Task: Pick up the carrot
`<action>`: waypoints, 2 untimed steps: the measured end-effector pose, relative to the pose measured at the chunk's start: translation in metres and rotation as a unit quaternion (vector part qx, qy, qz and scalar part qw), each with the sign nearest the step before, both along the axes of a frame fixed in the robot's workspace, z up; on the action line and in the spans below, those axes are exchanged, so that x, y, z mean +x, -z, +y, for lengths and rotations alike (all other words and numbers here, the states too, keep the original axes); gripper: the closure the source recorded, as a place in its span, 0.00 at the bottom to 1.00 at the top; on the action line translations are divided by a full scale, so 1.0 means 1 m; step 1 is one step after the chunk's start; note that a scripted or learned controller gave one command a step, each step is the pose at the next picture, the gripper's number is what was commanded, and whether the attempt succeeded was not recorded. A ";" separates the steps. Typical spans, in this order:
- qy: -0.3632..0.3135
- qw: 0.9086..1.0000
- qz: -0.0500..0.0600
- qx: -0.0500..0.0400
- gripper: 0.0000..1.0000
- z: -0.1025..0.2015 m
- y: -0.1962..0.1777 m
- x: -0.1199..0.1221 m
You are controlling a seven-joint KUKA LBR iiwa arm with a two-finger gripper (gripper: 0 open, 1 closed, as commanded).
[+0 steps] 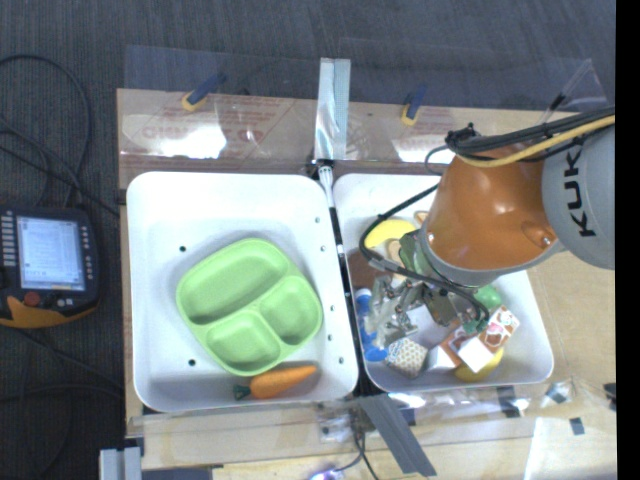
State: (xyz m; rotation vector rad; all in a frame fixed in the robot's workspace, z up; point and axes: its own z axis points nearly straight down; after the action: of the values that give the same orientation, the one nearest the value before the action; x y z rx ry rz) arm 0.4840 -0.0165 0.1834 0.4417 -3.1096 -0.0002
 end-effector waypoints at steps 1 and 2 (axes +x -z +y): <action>-0.075 0.997 -0.001 0.000 1.00 -0.074 0.000 0.017; -0.170 0.985 -0.002 0.001 1.00 -0.106 0.004 0.071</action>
State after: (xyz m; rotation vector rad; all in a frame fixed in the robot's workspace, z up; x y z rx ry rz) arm 0.5553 -0.1226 0.1798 0.9660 -2.9921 -0.0021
